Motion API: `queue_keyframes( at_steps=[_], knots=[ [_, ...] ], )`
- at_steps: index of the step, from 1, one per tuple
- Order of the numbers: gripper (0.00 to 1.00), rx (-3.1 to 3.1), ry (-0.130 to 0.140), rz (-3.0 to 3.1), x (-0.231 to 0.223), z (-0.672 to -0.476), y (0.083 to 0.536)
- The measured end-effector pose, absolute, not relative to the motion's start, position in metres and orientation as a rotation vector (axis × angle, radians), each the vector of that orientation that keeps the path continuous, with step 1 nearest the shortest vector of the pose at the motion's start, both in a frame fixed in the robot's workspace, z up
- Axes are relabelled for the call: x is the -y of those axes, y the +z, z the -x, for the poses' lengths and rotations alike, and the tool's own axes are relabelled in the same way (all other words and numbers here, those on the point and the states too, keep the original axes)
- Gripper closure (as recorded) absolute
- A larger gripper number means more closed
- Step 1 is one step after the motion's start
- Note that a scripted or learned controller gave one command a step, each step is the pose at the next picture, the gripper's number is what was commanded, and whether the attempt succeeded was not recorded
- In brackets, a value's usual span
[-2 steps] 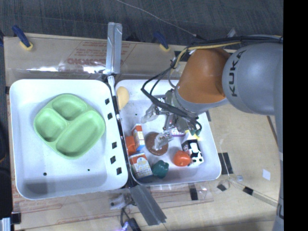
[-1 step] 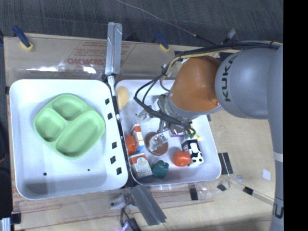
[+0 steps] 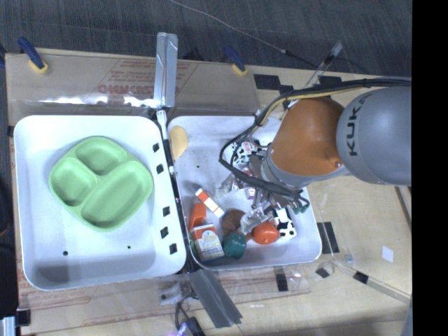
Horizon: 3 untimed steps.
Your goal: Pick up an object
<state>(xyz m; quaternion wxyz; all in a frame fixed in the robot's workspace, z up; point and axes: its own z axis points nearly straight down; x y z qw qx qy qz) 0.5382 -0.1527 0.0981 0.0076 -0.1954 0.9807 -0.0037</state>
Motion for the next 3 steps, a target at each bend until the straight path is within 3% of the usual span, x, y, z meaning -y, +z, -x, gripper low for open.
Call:
queue_keyframes(
  at_steps=[1, 2, 3],
  knots=[
    [0.0, -3.085, -0.016, 0.493, 0.11, -0.514, 0.098],
    [0.0, -3.025, 0.001, 0.839, 0.209, -0.516, 0.095],
    [0.0, -3.046, -0.008, 0.735, 0.21, -0.495, 0.096]
  ],
)
